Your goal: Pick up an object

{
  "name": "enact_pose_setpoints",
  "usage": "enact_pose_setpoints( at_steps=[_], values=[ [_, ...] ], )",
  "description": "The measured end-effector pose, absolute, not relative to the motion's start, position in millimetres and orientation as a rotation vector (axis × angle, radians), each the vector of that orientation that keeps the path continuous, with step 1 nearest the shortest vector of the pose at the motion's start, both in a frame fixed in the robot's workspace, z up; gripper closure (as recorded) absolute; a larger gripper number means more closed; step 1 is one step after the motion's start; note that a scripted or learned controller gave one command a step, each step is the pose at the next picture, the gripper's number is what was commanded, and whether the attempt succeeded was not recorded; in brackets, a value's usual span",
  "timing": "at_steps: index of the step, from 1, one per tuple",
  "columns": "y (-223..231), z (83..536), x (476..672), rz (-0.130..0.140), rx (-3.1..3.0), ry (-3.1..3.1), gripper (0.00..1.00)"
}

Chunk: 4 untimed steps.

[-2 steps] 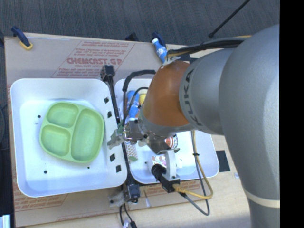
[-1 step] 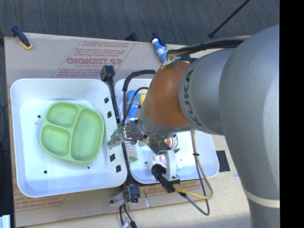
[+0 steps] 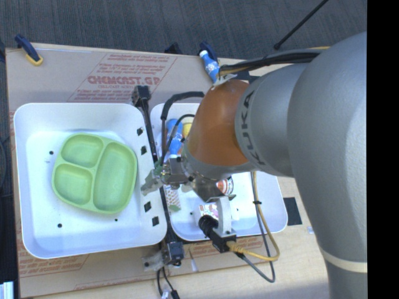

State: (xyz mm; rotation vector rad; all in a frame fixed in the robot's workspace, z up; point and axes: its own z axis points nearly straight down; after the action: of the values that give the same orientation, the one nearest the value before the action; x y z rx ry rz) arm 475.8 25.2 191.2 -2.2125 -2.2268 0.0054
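Note:
My gripper (image 3: 157,178) hangs low over the left edge of the right bin (image 3: 274,213), close to the divider between the two bins. The orange wrist band and the grey arm cover most of that bin. A blue and yellow object (image 3: 174,131) peeks out just behind the wrist. A small pale green and white item (image 3: 172,199) lies right below the gripper. A red and white object (image 3: 225,185) shows under the wrist on the right. I see nothing held.
A green three-compartment plate (image 3: 95,173) lies in the left bin (image 3: 37,229). Black clips run along the divider (image 3: 147,154). A yellow cable (image 3: 249,253) loops past the right bin's front edge. A blue clamp (image 3: 209,62) sits at the back.

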Motion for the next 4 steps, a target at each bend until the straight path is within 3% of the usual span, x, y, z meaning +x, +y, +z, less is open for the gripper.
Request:
enact_pose_setpoints(
  at_steps=[4],
  values=[
    [25.2, 191.2, 475.8, 0.005, -2.212, -2.227, 0.0]
  ],
)
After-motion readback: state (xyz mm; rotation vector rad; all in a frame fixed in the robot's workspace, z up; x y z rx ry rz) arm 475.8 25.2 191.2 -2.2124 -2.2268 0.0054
